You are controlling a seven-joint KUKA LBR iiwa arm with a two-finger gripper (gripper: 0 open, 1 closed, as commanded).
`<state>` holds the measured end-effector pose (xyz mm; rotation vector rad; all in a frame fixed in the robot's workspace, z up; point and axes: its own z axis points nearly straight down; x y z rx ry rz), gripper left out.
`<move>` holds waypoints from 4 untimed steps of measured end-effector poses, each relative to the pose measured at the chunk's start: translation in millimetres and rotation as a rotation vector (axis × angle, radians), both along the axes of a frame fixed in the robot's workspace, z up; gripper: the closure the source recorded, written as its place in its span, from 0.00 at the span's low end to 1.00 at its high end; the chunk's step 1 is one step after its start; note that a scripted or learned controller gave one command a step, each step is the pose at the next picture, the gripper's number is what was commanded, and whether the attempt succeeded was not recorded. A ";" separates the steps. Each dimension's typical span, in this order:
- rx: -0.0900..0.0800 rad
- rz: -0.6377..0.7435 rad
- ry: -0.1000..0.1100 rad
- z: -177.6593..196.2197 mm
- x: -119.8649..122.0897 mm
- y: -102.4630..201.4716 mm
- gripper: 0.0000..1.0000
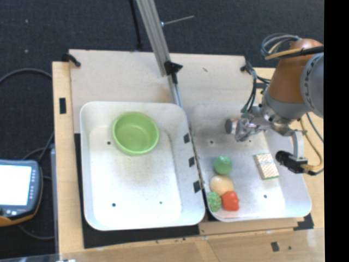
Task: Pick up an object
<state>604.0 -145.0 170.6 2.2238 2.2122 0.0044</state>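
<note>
My gripper (238,130) hangs over the upper middle of the right bin (289,201), with the grey and orange arm reaching in from the right. Below it in the same bin lie a green ball (222,164), a cream egg-shaped piece (221,184), a red piece (230,201) and a small green piece (214,202). A tan speckled block (266,166) lies to the right of them. I see nothing between the fingers.
The left bin (136,201) holds a light green bowl (136,133) near its top. A metal pole (155,31) slants down to the divide between the bins. A tablet-like device (16,190) sits off the bench at the left.
</note>
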 end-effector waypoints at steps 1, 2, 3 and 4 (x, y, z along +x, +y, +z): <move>-0.001 0.008 -0.003 65.0 2.1 0.6 1.00; 0.000 0.008 0.001 93.8 3.1 -0.7 1.00; 0.002 0.011 0.005 85.7 -8.0 53.0 1.00; 0.002 0.013 0.005 77.9 -9.7 114.3 1.00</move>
